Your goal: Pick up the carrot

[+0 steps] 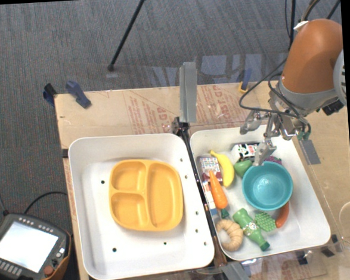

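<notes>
The carrot (218, 191) is a short orange cone lying lengthwise by the left wall of the right bin (315, 216), between a banana (226, 167) and the divider. My gripper (261, 143) hangs over the back of that bin, above the far rim of a teal bowl (268, 185) and to the right of the carrot. Its fingers look spread, with nothing between them. The gripper does not touch the carrot.
Around the carrot are a snack packet (208, 163), a tan ring-shaped toy (230, 235), a green bottle (251, 228), a green pepper (242, 168), a black-and-white item (245, 150) and a reddish piece (282, 216). The left bin (89, 232) holds a yellow divided plate (146, 194).
</notes>
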